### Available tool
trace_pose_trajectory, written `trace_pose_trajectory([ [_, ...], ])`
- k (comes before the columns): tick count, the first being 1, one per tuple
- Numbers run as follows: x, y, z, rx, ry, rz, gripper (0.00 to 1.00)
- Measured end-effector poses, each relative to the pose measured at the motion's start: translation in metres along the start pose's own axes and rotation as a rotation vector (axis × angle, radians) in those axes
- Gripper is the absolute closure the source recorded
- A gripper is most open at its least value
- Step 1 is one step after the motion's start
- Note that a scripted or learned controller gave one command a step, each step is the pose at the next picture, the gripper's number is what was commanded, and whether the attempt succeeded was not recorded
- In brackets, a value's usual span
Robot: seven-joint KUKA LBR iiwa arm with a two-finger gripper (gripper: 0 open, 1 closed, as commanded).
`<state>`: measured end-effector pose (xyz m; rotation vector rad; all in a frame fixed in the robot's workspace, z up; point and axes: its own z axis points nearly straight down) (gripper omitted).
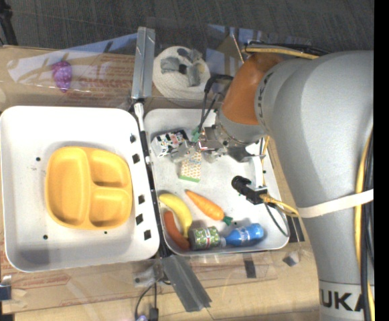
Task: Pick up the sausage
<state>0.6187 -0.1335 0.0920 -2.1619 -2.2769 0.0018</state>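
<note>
The sausage (171,228) is a reddish-brown piece lying at the front left corner of the right bin (272,241). It is wedged between the bin's left wall and the banana (177,208), and its front end touches a green can (205,237). My gripper (202,146) hangs low over the back of the same bin, well behind the sausage. Just in front of the gripper lies a pale green speckled block (191,170).
A carrot (205,205) and a blue bottle (245,234) lie near the sausage. A small printed box (169,141) sits at the bin's back left. The left bin (20,132) holds a yellow divided tray (89,187). The grey arm (321,132) covers the right side.
</note>
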Motion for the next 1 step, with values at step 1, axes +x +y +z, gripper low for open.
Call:
trace_pose_trajectory([
  [1, 0.0263, -0.0482, 0.0010, 0.002, 0.001, -0.190, 0.00],
])
